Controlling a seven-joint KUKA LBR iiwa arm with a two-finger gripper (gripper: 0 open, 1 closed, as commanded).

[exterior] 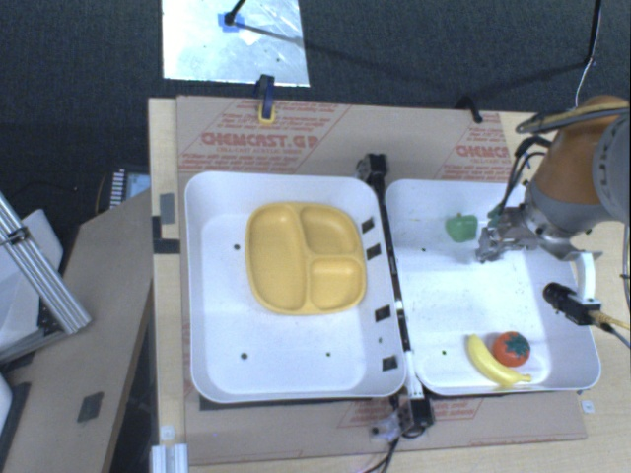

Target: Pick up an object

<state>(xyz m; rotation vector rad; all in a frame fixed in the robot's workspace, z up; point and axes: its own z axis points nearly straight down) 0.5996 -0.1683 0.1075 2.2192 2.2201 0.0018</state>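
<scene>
Seen from above: claw [490,242] low in the right bin [434,294], just beside a green object [460,228]; cannot tell its opening or any hold. Banana [489,361] and tomato [511,348] touching near the front. Yellow divided plate [304,257] in the left bin [212,294].

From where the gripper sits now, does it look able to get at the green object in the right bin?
Probably yes. The gripper is just right of the green object in the right bin, with nothing between them; the banana and tomato lie far off.
</scene>
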